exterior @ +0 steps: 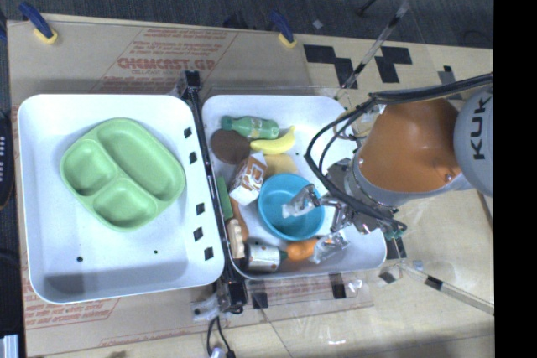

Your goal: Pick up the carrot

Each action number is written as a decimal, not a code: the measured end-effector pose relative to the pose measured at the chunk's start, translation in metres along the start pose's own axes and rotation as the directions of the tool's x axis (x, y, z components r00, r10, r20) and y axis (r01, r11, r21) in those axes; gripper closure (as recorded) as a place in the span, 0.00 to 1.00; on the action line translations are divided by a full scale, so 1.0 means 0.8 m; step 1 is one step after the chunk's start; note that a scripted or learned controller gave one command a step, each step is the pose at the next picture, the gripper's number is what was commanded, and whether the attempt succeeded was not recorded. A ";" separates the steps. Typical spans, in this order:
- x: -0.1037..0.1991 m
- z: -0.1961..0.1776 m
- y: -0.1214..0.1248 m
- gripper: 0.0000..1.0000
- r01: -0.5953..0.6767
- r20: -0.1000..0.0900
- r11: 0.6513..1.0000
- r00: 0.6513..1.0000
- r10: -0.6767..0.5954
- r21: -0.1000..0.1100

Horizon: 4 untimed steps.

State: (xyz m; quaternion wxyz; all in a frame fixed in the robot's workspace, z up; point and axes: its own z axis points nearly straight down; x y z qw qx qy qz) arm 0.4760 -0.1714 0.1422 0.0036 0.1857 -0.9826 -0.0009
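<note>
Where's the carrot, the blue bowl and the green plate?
carrot [300, 249], camera view, its orange middle.
blue bowl [273, 210], camera view, left inner wall.
green plate [126, 151], camera view, its big top compartment.

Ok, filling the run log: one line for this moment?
arm: over right bin | pincer: above blue bowl | carrot: in bin, not held

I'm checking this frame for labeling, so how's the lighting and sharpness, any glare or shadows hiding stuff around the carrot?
Camera view: even, soft lighting, slightly soft focus overall; the arm's shadow dims the right bin near the carrot; the end effector glints over the blue bowl; the left bin looks bright, not blown out.
</note>
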 end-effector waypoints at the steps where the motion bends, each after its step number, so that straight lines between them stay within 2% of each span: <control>1: -0.017 0.064 0.015 0.00 0.410 0.001 0.912 0.912 -0.410 0.001; 2: -0.006 -0.083 -0.010 0.00 0.426 0.005 0.904 0.905 -0.426 0.016; 3: -0.009 0.032 0.006 0.00 0.742 0.003 0.670 0.670 -0.742 0.006; 4: -0.022 0.041 0.014 0.00 0.909 -0.004 0.415 0.416 -0.909 0.045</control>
